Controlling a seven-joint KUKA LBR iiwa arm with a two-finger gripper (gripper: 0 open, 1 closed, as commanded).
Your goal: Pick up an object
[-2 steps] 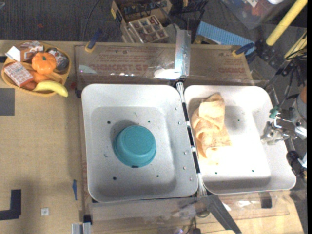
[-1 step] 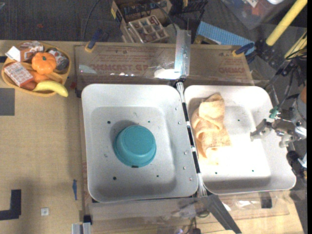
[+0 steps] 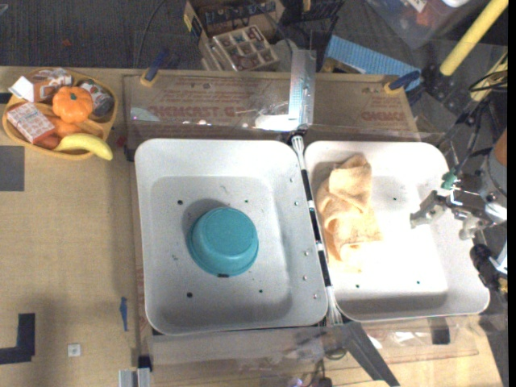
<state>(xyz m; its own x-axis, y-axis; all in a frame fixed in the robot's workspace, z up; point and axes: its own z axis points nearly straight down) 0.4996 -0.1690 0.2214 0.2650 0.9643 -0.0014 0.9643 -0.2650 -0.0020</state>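
At the near edge of the bench, a strip of clear plastic (image 3: pixel 403 341) and some dark brackets lie just in front of the two white bins. In the left bin (image 3: pixel 161 168) a teal bowl (image 3: pixel 224 241) sits upside down a little near of centre, well apart from every wall, with bare white floor all around it. The right bin (image 3: pixel 419 289) holds a crumpled yellowish cloth (image 3: pixel 348 208) bunched against its left wall, just beside the divider between the bins; the rest of that bin's floor, from the cloth across to the right wall, is bare. The gripper (image 3: pixel 439 208) hangs over the right side of this bin, well apart from the cloth, its fingers spread a little with nothing between them; cables and the arm's wrist crowd the bin's right rim. Out on the bench at the far left, a wicker basket (image 3: pixel 16 123) carries a small orange pumpkin (image 3: pixel 72 103), a banana (image 3: pixel 85 144) and some small boxes, well away from both bins. Behind the bins lies a flattened cardboard sheet (image 3: pixel 201 103) with a metal bracket (image 3: pixel 301 95) standing at its middle, and beyond that the dark floor is cluttered with a crate of parts (image 3: pixel 238 31), a blue pad (image 3: pixel 363 55) and a yellow pole (image 3: pixel 480 22).
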